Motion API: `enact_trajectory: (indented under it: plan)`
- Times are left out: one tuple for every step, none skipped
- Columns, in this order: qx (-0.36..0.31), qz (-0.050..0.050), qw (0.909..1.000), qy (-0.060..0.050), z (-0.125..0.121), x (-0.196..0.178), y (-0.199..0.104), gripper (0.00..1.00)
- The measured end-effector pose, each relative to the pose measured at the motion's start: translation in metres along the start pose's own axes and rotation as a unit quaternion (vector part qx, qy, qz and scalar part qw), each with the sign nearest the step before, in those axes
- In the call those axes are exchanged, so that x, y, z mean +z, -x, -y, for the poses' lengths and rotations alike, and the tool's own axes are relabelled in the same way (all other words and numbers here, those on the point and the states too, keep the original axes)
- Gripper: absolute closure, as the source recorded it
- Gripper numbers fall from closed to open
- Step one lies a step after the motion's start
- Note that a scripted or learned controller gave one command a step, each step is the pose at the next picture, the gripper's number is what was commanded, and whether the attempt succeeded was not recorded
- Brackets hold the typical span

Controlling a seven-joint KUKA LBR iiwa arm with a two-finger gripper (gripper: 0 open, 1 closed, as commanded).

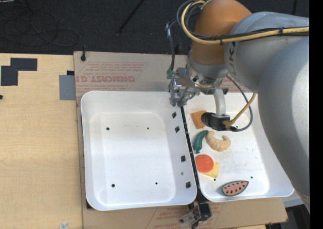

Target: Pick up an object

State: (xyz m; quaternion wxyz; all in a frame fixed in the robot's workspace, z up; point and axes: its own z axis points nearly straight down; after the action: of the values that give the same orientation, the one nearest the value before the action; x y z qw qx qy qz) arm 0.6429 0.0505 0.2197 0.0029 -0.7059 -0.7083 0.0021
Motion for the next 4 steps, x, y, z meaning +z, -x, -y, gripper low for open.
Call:
enact_trajectory:
  plan:
    - [0.0, 0.001, 0.9999, 0.012, -0.001, -0.166, 0.022, 1.0]
    - [0.002, 0.001, 1.0, -0.003, 0.029, -0.072, 0.037, 1.0]
    - [0.0, 0.0, 1.0, 0.0, 0.017, -0.019, -0.016, 1.0]
    - [-0.001, 0.0, 1.0, 0.002, -0.001, 0.018, -0.093, 1.0]
